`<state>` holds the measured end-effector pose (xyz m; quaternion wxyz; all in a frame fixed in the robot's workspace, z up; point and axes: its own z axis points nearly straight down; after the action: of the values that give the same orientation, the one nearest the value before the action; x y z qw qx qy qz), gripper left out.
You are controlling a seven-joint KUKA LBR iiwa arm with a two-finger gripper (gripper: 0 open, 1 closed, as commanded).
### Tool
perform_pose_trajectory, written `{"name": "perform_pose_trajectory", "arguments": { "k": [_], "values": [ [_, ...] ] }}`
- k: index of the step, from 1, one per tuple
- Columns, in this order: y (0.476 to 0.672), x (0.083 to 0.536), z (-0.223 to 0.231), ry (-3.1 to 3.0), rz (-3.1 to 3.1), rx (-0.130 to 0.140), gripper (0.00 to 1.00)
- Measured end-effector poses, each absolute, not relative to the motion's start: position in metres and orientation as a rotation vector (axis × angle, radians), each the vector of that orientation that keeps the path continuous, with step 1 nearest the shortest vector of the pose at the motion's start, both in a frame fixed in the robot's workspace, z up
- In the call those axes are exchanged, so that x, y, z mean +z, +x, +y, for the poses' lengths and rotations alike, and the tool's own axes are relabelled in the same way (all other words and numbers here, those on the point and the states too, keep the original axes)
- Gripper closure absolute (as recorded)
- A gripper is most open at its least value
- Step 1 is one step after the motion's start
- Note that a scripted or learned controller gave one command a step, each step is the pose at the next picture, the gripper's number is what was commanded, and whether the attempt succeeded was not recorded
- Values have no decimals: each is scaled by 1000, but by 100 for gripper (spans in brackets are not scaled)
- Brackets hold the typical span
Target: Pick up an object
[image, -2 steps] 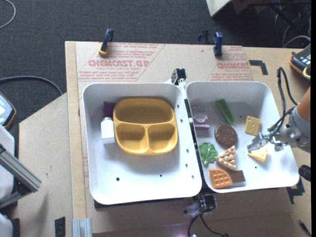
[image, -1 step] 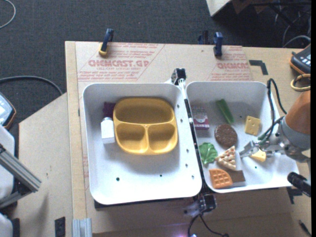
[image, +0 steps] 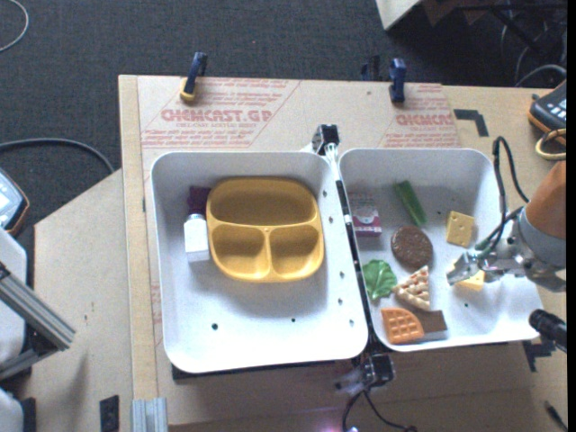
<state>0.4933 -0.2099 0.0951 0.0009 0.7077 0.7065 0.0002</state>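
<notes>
Toy food spread loose across the right bin [image: 468, 160] for easy picking, gripper [image: 472, 270] low by that bin's right edge, touching a small yellow wedge [image: 472, 282], grip on it impossible to tell.

Soft, even overhead light brightens both white bins [image: 171, 268]; shadows stay faint, and the whole frame looks slightly soft.

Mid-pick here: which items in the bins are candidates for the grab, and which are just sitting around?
In play:
tool
small yellow piece by the tool
cheese wedge
brown patty
pizza slice
waffle
lettuce leaf
green stick

Lying about:
yellow divided plate
white bottle
clamps
</notes>
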Motion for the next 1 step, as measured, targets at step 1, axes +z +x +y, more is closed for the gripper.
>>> {"name": "perform_pose_trajectory", "arguments": {
  "k": [1],
  "values": [
    [498, 158, -211, 2216, 2218, 2, 100]
  ]
}}
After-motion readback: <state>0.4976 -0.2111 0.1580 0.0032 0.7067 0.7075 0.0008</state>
